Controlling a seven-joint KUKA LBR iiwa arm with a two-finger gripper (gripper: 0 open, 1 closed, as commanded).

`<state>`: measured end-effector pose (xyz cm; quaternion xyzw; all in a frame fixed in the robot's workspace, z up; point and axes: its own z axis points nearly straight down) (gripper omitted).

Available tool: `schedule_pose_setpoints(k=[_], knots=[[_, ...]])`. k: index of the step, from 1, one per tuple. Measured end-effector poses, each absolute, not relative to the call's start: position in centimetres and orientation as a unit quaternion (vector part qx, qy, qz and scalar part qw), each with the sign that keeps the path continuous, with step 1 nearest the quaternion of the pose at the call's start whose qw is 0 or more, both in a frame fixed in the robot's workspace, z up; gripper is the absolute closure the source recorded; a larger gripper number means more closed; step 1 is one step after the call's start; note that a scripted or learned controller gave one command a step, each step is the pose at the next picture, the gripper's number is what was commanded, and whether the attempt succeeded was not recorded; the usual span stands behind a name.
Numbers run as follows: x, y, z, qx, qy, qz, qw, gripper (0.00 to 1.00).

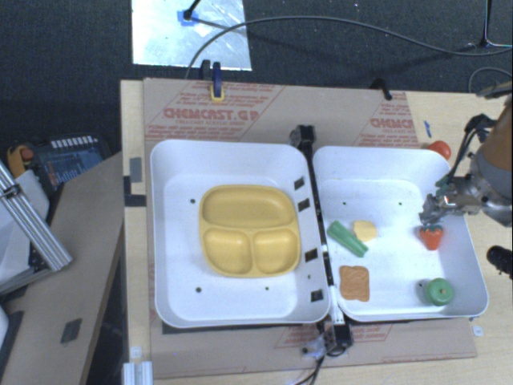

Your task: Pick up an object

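Strawberry toy (431,237) lies at three o'clock in the right bin (401,171), directly under the gripper (435,208), whose grip I cannot tell; lifting remains undone.

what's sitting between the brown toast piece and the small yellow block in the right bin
In the camera view, nothing lies between the flat brown toast piece and the small pale yellow block; only bare white bin floor. The green elongated piece lies just left of that stretch.

I see the wooden surface (96,215) carrying a printed brown sheet (264,107), cardboard I think; on it two white bins (168,239) sit side by side, touching.
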<state>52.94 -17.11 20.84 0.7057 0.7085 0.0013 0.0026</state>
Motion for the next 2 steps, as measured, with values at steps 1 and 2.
schedule_pose_setpoints(k=[1,2], knots=[[54.6,-12.3,20.2,0.704,0.711,0.0014,0.001,1.0],[55.6,-6.3,20.0,0.704,0.711,0.0013,0.0,1.0]])
